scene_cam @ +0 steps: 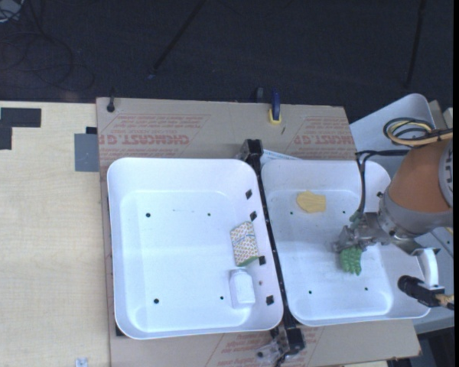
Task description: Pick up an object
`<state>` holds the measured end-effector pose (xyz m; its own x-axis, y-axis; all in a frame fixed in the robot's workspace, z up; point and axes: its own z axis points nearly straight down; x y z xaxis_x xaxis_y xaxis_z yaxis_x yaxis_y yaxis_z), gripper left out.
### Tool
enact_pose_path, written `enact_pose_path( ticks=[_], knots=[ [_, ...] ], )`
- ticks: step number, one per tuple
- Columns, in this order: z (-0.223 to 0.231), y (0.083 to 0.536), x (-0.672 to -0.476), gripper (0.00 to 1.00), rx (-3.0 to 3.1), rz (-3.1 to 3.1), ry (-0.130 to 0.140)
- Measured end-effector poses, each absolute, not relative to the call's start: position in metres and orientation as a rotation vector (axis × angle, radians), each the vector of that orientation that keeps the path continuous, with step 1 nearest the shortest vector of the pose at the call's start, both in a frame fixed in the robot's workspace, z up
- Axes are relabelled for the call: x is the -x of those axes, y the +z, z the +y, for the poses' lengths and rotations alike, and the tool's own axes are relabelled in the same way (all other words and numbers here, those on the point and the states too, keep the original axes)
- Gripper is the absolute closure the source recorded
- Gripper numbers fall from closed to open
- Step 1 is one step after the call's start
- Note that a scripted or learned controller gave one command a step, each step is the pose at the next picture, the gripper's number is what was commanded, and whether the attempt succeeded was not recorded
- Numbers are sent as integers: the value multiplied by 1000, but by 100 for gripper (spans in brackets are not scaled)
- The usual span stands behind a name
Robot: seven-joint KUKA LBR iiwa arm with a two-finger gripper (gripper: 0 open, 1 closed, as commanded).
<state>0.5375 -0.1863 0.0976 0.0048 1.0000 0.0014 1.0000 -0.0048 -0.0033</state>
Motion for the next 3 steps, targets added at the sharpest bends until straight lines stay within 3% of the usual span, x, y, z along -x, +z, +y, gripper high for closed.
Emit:
enact_pose_path(
  ticks=[1, 2, 3],
  knots=[
    [-109, 246, -542, 100, 2218, -2237, -17],
    [-65, 240, -513, 100, 2214, -2221, 3],
    [-25, 225, -481, 100, 2213, -2219, 6]
  ],
)
